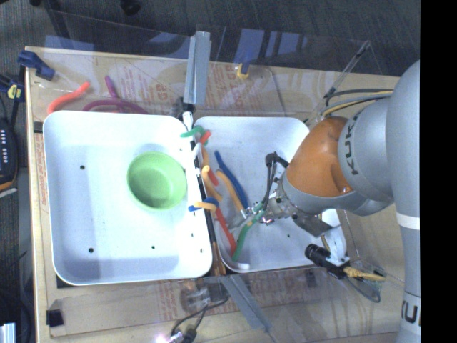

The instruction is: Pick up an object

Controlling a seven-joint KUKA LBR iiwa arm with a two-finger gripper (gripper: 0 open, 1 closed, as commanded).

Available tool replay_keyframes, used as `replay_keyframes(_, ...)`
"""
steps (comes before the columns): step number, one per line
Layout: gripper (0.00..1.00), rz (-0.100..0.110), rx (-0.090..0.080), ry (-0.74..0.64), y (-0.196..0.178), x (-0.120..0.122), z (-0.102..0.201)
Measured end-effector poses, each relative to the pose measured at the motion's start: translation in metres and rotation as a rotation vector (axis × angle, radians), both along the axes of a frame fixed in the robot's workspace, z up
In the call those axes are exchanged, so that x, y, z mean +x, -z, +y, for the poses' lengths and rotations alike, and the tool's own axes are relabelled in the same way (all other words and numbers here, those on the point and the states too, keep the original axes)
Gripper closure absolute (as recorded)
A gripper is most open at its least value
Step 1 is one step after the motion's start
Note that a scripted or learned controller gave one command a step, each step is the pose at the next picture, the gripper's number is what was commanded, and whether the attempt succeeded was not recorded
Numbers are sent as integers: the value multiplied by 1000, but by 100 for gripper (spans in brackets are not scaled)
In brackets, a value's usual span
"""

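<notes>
In the right bin (285, 131) my gripper (255, 215) reaches down toward the bin's left side, under the orange wrist band (321, 166). Its tip sits among a cluster of thin stick-like pieces: a blue one (232, 179), an orange one (227, 184), a red one (223, 227) and a green one (241, 236). The green piece runs from right at the gripper tip down toward the bin's front edge. Whether anything lies between the fingers is not visible. A green bowl (157, 180) rests in the middle of the left bin (86, 227).
More coloured sticks hang over the divide between the two bins (198, 170). Loose orange and purple cords (93, 98) lie on the bench behind the left bin. A metal bracket (196, 66) stands at the back between the bins. The arm's grey body fills the right side.
</notes>
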State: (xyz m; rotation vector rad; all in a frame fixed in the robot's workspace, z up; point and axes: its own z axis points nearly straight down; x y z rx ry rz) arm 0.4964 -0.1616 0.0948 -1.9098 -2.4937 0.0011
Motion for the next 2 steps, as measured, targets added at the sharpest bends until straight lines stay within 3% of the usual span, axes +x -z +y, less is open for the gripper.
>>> replay_keyframes(1,100,-4,-9,-5,-11,2,-3)
replay_keyframes(2,100,0,0,-101,-102,17,19)
